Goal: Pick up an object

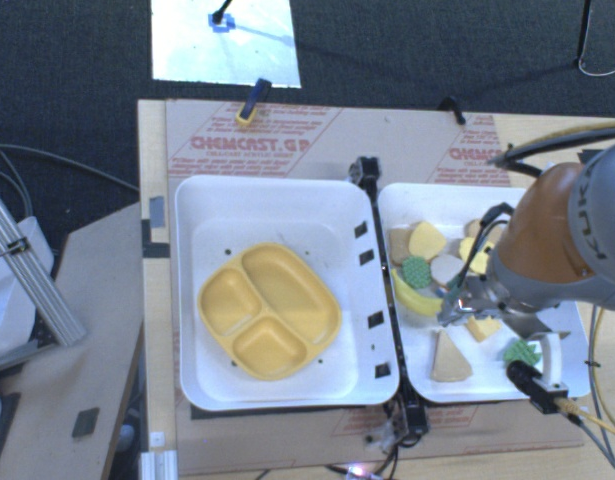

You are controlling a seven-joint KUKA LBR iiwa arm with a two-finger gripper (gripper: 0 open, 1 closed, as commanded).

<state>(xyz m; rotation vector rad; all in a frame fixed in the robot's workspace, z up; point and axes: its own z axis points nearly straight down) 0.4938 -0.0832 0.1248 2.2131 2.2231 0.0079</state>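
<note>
The pincer [457,306] hangs low in the right bin [487,393], its dark fingers down among the toy food at the end of the arm [547,243]. Whether it is spread or pressed together cannot be told, nor whether anything sits between the tips. It is just beside a banana [415,298], which curves along the bin's left side below a green round piece [417,270] and a yellow chunk [427,239]. A tan wedge [450,358] lies nearer the front, apart from the pincer, and a green leafy piece [522,350] lies to its right. The left bin [217,208] holds a yellow tray [270,310] with three compartments. Both bins rest on the counter [317,133].
</note>
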